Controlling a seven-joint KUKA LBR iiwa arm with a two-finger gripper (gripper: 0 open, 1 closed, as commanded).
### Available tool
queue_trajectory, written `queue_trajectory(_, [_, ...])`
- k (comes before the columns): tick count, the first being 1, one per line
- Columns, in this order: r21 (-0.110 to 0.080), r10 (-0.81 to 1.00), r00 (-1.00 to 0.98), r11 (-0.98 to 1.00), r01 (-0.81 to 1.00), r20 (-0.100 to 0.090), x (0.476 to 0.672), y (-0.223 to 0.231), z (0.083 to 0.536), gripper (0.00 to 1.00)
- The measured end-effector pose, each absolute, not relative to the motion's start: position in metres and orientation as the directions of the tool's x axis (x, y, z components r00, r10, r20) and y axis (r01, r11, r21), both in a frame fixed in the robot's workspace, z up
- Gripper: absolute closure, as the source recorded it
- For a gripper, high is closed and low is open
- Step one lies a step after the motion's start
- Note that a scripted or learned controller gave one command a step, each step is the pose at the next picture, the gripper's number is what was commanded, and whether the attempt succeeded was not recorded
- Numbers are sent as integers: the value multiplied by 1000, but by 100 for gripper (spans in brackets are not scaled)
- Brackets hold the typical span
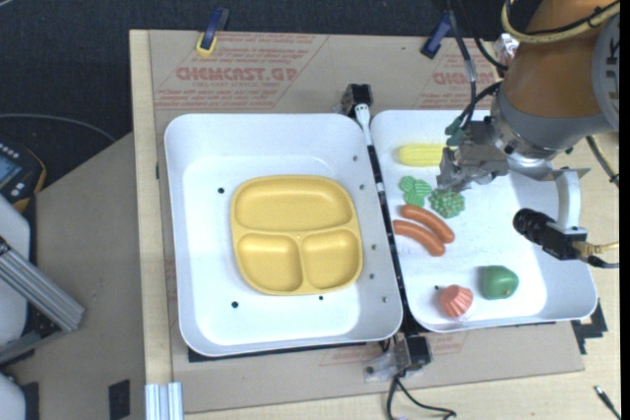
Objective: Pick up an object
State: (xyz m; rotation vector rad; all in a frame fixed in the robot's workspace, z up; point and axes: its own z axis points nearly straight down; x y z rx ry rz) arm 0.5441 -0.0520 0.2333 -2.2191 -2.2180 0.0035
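Over the right bin: gripper [455, 180] comes down at the far-left part of the right bin [551, 295], its tip right at a green broccoli-like toy [448, 204].
Why there: toys crowd the bin's left edge, so the arm, reaching in from the right, probably aims at the nearest cluster.
Hand state: I cannot tell how wide it stands; the tip is a dark blur against the toy, and nothing is clearly pinched.
Contact: gripper appears to touch or hang just over the broccoli toy; which of the two is unclear.
Candidate objects: yellow corn cob [420, 153] at the far-left corner, a second green leafy toy [415, 188] beside it, orange sausage pair [424, 228] nearer along the left edge.
Others: green pepper-like toy [498, 281] and a pink-orange toy [454, 300] by the near edge, well apart from the gripper.
Left bin [192, 241]: holds a yellow divided tray [293, 233] at its middle, likely just stored there.
Progress: judged as the approach or grasp step; no lift yet.
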Motion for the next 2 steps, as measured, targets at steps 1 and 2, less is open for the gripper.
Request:
queue_trajectory(1, [-4, 1000, 1, -1, 1000, 1, 536, -55, 215, 100])
queue_trajectory(2, [3, 1000, 1, -1, 1000, -1, 537, -63, 223, 100])
